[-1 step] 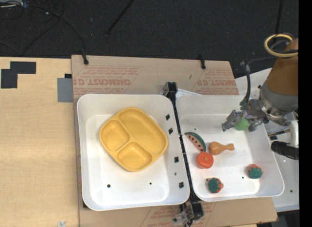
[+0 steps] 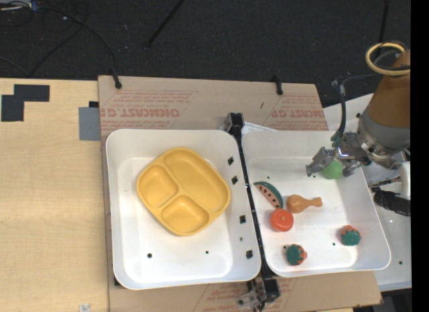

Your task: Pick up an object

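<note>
You'll see the arm reaching in low from the right, its gripper over the right bin with fingers closed on a green object.

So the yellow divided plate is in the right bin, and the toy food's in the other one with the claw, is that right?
Not quite. The camera view shows the yellow divided plate in the left bin, not the right. The toy food, such as the tomato and drumstick, is in the other bin, the right one, with the claw.
</note>
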`<state>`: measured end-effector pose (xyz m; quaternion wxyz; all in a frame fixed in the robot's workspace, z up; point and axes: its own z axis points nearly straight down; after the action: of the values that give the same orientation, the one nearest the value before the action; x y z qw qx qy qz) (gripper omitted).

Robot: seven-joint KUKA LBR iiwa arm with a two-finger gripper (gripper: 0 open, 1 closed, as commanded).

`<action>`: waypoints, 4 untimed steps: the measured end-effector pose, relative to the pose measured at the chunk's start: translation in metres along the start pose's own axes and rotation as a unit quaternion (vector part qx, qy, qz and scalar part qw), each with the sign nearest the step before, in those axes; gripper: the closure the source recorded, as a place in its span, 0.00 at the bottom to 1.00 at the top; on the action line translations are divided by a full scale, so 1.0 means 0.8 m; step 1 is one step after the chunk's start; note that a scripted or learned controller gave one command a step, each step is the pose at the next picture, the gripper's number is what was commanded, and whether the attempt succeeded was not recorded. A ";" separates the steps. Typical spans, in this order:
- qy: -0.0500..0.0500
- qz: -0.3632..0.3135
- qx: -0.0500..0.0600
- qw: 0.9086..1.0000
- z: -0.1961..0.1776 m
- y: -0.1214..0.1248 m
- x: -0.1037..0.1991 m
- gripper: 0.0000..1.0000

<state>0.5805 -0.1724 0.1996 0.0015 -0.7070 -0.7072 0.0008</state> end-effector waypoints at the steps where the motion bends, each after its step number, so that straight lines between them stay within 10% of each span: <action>1: 0.000 0.000 0.002 1.000 0.061 -0.012 -0.002 0.00; 3: 0.000 0.000 0.001 1.000 0.142 -0.019 -0.001 0.00; 4: 0.000 0.001 0.000 1.000 0.127 -0.018 -0.002 1.00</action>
<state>0.5660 -0.1740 0.0984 0.0013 -0.7078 -0.7064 0.0007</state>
